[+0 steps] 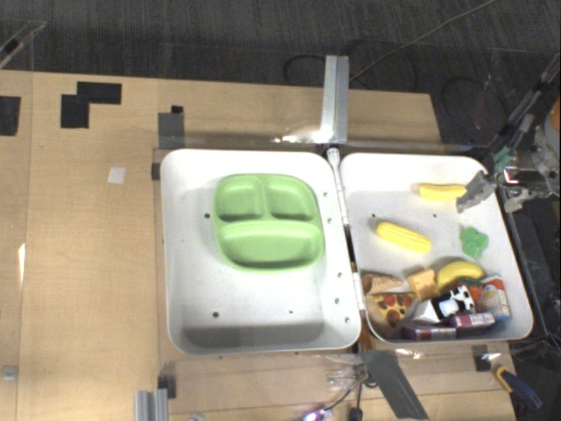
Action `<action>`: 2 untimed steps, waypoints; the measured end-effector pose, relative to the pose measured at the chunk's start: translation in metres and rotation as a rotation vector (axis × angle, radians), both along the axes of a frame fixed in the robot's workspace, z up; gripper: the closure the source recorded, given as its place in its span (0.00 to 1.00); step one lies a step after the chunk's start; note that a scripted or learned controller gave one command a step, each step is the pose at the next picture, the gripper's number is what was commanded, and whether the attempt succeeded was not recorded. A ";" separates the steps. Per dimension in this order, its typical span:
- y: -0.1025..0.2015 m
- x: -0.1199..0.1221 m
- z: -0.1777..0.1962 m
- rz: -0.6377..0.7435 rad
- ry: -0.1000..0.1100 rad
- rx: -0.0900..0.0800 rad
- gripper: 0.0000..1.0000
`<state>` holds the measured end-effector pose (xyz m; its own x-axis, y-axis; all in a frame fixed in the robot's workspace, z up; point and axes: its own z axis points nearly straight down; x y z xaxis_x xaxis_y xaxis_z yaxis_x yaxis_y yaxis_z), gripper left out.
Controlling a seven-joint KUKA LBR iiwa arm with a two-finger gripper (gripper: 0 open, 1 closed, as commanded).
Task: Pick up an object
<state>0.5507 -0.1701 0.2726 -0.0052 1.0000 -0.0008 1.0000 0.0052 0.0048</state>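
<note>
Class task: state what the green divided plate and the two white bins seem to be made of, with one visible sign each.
Green divided plate: probably moulded plastic, matte; uniform colour, rounded compartments.
Left bin and right bin: likely plastic or coated metal, smooth; soft sheen, rounded corners. The view leaves it open.

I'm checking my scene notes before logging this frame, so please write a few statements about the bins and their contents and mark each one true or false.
1. The green divided plate lies in the left bin. True.
2. The corn cob lies in the left bin. False: it lies in the right bin.
3. The claw is beside a small yellow piece near the right bin's far side. True.
4. The banana rests on the green plate. False: it sits in the pile at the right bin's near end.
5. The plate has three compartments. True.
</note>
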 end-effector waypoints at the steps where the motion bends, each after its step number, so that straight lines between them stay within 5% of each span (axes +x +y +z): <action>1: 0.027 0.010 -0.125 0.096 0.002 0.001 0.00; 2: 0.073 0.019 -0.182 0.289 -0.008 -0.003 0.00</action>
